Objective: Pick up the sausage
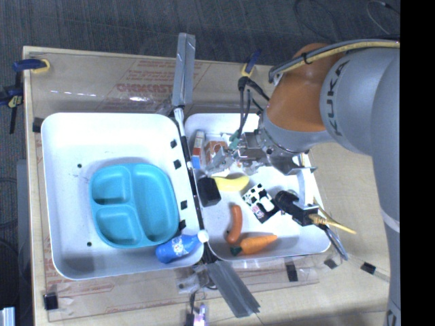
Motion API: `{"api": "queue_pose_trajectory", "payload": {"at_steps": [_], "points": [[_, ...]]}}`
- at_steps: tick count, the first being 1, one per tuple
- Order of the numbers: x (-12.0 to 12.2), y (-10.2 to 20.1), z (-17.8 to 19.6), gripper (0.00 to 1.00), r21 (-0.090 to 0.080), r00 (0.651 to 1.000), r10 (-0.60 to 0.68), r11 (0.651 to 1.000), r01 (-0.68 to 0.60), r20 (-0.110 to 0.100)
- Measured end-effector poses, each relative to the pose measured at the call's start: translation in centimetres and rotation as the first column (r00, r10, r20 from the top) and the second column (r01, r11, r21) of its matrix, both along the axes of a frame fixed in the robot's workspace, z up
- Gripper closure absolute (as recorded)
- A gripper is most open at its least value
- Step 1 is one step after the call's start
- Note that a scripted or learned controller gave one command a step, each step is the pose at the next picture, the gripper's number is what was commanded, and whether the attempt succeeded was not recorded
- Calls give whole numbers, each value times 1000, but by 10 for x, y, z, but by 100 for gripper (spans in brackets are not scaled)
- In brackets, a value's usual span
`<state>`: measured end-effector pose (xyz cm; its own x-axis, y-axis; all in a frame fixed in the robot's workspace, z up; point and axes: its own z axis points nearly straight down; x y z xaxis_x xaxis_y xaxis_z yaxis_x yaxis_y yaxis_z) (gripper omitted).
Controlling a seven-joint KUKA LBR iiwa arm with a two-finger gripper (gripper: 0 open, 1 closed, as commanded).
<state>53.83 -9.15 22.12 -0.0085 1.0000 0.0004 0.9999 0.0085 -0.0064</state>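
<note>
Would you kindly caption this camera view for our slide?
Grey KUKA arm over right white bin; reddish-brown sausage lies beside orange carrot.

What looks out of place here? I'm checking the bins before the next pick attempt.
One thing stands out: the blue bottle lies tipped on its side across the divider between the two bins, partly in the left bin beside the blue tray. The sausage and carrot lie flat in the right bin.
</note>
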Motion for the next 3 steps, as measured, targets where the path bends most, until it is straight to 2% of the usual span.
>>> {"api": "queue_pose_trajectory", "payload": {"at_steps": [1,2,3], "points": [[-28,-30,-96,0,1,993,115,993,-115,0],[-62,-44,-132,0,1,990,138,990,-138,3],[-61,-45,-124,100,0,990,143,990,-143,3]]}}
